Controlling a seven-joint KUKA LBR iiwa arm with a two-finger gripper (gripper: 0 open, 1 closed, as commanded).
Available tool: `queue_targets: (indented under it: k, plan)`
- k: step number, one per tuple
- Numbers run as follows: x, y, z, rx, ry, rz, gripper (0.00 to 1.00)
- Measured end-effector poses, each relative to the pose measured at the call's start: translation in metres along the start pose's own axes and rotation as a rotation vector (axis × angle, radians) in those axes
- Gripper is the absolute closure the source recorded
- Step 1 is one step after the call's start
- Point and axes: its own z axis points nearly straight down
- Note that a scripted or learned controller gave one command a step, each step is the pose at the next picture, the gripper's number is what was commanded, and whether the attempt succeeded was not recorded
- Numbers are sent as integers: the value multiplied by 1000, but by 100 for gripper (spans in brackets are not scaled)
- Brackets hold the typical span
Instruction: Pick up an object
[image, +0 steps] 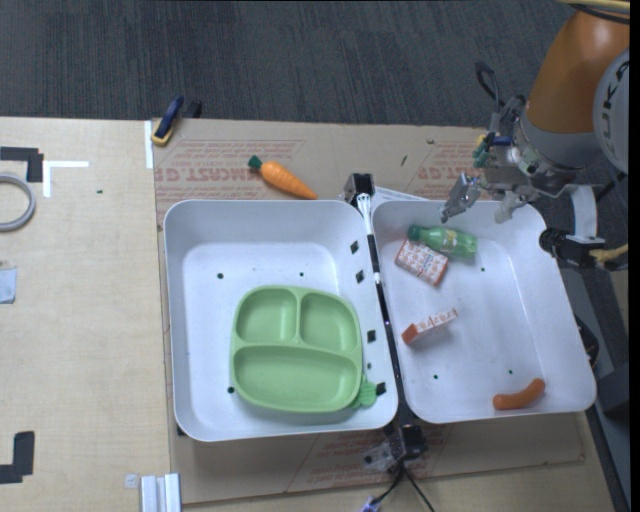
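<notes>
- Bench (80, 330): two white bins side by side. I'm watching from the overhead camera; arm (580, 70) comes in from the right.
- Left bin (190, 260): holds a green divided plate (297, 350), nothing else I'd go for.
- Right bin (540, 300): holds the small stuff. All candidates sit here.
- Gripper (483, 200): hangs over the back edge of the right bin, fingers spread apart, nothing between them. Open and empty as far as I can see.
- Green bottle (446, 239): nearest target. Lies on its side near the back of the right bin, just ahead of and below the gripper, a bit to its left in the view. Long axis runs roughly left-right across the bin, slightly tilted.
- Red-and-white packet (421, 261): touching or just beside the bottle on its front-left side. Could get caught in the grasp, I reckon.
- Small red-and-white box (430, 326): mid-bin, well apart from the gripper.
- Orange sausage-shaped piece (519, 394): front-right corner, farthest away.
- Carrot (283, 178): outside the bins, on the cardboard behind the left one.
- My call: bottle is the pick. Fingers should close across its short width, so they need to straddle the left-right axis before descending.
</notes>
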Motion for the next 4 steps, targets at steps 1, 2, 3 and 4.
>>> queue_targets:
  k: [1,2,3,4]
  plan:
    - [62,-6,40,2,0,-137,0]
    - [65,-66,40,0,1,-471,0]
    - [80,-12,40,-3,-1,-402,0]
    - [98,-64,40,0,0,-628,0]
